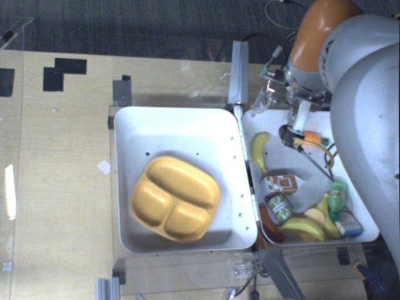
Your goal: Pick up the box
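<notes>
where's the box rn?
The box lies in the right bin, near its middle, between the banana above and the green can below.

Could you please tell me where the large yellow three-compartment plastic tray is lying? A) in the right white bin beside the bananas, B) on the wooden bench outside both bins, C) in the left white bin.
C: the large yellow three-compartment plastic tray lies on the floor of the left white bin, apart from the bananas in the right white bin.
</notes>
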`<move>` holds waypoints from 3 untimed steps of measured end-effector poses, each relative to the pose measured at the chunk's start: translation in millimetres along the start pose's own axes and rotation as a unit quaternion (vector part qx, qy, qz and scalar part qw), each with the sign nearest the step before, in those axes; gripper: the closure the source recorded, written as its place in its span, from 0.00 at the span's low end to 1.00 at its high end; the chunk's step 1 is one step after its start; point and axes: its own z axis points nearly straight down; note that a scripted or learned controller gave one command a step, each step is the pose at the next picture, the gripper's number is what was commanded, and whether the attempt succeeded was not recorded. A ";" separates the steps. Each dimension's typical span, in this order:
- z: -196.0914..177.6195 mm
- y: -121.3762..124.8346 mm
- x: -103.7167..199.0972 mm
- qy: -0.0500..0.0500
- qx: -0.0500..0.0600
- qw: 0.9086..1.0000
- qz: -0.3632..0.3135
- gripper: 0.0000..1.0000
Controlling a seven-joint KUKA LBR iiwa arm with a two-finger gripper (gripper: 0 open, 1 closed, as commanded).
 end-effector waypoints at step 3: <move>98.3 -80.9 193.9 -0.003 0.010 0.996 0.093 0.00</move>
